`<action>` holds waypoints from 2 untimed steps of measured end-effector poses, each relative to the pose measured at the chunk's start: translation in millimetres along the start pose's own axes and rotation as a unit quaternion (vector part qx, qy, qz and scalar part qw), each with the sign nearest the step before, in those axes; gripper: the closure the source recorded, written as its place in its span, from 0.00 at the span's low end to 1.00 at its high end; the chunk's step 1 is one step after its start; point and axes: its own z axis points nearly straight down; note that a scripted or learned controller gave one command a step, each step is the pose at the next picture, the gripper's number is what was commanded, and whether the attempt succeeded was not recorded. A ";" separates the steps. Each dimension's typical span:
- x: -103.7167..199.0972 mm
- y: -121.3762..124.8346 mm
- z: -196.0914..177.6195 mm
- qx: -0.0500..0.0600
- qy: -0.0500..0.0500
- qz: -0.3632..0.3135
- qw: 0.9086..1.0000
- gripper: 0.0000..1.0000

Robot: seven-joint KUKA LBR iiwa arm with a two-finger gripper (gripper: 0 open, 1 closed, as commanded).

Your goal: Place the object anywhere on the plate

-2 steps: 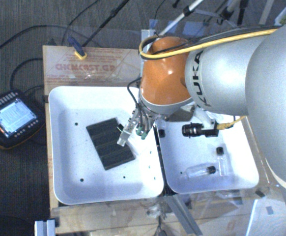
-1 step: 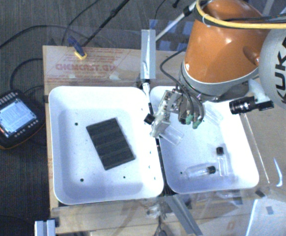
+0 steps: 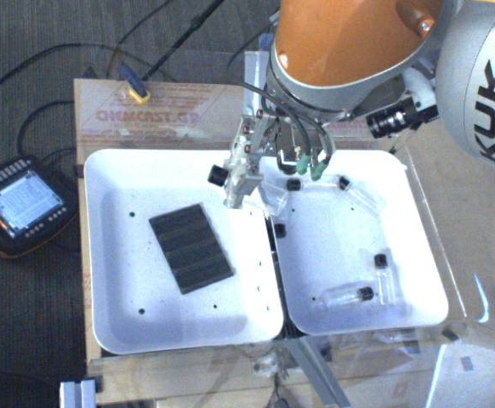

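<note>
Over the far end of the seam where the two bins meet, camera view, the tool [image 3: 241, 184] hangs low under the arm's orange band [image 3: 341, 24]. It sits just above the shared rim, a bit to the left-bin side. Can't tell if it's wide, narrow or holding anything: cables and bracketry clutter it, and a clear blurry bit just right of it can't be identified.

L bin [image 3: 103, 253]: the plate [image 3: 191, 247] is a dark ribbed rectangle lying flat, approx mid-bin. Its long axis runs far-left to near-right, closer to near-far than left-right. It is apart from all walls, and the tool is near its far-right corner but not touching.

R bin [image 3: 418, 228]: three clear vials w/ black caps, all lying on their sides.
- Far vial [image 3: 360, 195]: cap at the far-left end, body points near-right, well right of the tool.
- Near vial [image 3: 343, 296]: long axis approx left-right, cap at the right end, close to the near wall.
- Upright-running vial [image 3: 384, 279]: long axis approx near-far, cap at the far end, just right of the near vial's cap and prob. touching it.

A small black bit [image 3: 279, 228] lies by the R bin's left wall, near the tool.

Both bins rest on the desk [image 3: 145, 113], with a red-printed board showing at the far side. A pendant w/ lit screen [image 3: 19, 204] lies left of the desk.
</note>
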 end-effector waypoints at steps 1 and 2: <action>23.3 3.3 -0.3 0.000 0.000 -0.120 0.993 1.00; 7.9 24.5 0.4 -0.001 0.000 -0.325 0.946 1.00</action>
